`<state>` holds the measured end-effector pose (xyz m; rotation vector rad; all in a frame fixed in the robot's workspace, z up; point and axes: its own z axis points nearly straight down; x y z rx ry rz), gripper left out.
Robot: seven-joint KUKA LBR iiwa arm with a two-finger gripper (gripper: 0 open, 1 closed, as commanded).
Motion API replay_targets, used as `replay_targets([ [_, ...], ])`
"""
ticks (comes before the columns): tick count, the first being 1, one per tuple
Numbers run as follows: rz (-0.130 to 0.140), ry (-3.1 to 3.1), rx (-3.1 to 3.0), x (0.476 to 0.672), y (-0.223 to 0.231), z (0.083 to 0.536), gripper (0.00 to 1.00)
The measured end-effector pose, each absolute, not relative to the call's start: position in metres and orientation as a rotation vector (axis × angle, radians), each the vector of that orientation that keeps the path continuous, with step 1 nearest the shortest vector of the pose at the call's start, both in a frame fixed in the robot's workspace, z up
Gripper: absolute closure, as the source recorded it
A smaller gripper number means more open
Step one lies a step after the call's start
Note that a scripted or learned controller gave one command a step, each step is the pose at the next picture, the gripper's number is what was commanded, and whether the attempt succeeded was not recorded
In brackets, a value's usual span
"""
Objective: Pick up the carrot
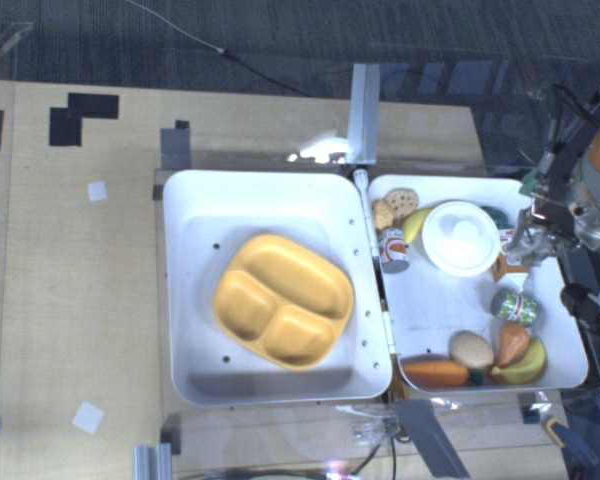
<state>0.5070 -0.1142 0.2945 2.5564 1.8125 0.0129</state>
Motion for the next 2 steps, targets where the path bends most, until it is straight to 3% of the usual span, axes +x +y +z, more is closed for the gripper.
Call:
replay_targets([
  [1, -0.005, 2.029, 2.404, 0.4907, -0.0969, 0.1227, 1.0],
  [2, 0.001, 2.025, 2.402, 0.4924, -0.0973, 0.1253, 0.0],
])
